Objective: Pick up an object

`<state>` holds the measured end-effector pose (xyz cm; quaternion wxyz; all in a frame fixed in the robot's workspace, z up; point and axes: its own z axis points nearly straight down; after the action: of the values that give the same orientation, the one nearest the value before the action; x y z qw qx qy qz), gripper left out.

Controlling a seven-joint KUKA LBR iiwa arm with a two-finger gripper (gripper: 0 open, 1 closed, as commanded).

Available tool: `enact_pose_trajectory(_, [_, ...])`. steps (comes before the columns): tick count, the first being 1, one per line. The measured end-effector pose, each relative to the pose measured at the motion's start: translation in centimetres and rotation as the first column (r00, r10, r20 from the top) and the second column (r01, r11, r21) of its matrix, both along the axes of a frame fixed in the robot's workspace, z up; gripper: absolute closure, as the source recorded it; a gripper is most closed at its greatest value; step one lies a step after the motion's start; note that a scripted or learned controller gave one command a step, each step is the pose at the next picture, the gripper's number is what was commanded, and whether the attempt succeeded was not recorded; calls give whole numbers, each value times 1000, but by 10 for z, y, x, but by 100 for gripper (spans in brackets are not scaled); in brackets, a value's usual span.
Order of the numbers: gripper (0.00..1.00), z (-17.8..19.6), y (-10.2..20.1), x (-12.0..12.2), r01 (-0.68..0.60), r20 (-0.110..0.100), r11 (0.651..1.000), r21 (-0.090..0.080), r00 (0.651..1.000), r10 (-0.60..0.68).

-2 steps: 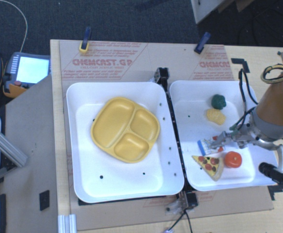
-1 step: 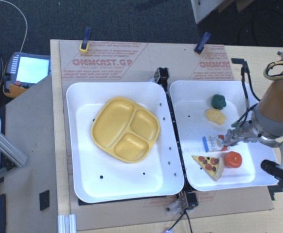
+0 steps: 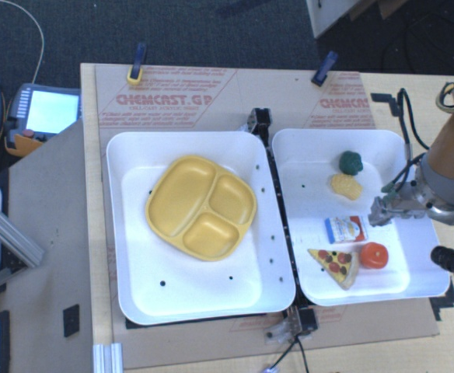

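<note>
Pizza slice and tomato at front of right bin, fingers above, spread unclear, holding nothing visible

In the right bin we see five small things lying flat: a dark green lump, a yellow piece just below it, a small carton, a pizza slice and a tomato beside it
</note>
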<state>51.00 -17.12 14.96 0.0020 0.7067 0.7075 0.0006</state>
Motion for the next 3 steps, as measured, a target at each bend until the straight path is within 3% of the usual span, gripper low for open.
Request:
enact_pose_trajectory(1, [100,62,3,6,-1,3,1000,-1,1000,1])
enact_pose_trajectory(2, [100,92,3,7,0,2,1000,-1,1000,0])
enact_pose_trajectory(3, [100,90,59,30,-5,0,1000,2,1000,5])
